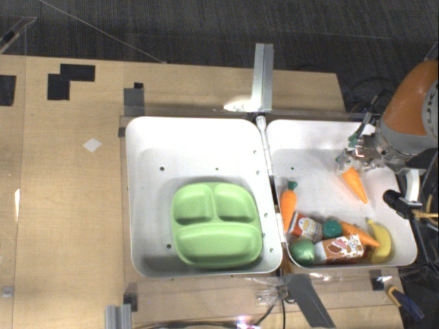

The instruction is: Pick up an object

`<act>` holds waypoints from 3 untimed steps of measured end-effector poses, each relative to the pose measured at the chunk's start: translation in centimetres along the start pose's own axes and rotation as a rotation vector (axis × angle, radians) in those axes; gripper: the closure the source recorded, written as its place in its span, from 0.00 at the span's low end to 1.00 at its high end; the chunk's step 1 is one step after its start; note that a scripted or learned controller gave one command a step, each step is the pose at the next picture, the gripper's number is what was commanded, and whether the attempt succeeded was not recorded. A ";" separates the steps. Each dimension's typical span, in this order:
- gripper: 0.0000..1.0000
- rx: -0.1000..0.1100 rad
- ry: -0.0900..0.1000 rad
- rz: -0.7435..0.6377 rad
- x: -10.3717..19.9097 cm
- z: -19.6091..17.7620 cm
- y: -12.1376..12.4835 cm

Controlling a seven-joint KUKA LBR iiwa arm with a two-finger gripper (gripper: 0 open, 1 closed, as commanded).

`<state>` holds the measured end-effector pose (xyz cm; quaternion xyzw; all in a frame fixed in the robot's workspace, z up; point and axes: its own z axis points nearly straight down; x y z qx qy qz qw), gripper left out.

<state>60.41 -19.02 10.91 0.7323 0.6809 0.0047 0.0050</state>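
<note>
We see the two-finger gripper (357,155) low over the right-hand shallow white bin (309,149), just above a small orange plastic carrot (355,184) lying near it, probably the pick target. We cannot tell its state. Beyond the carrot, other toy foods (334,240) crowd the near wall.

Grey arm (420,137) w/ orange band, black cables; small metal end effector (354,153).
</note>
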 end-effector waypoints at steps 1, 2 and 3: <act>1.00 0.006 0.001 -0.078 8.2 -12.4 2.1; 1.00 0.007 -0.003 0.355 1.1 -15.8 4.6; 1.00 0.012 -0.003 0.679 9.9 -7.5 2.0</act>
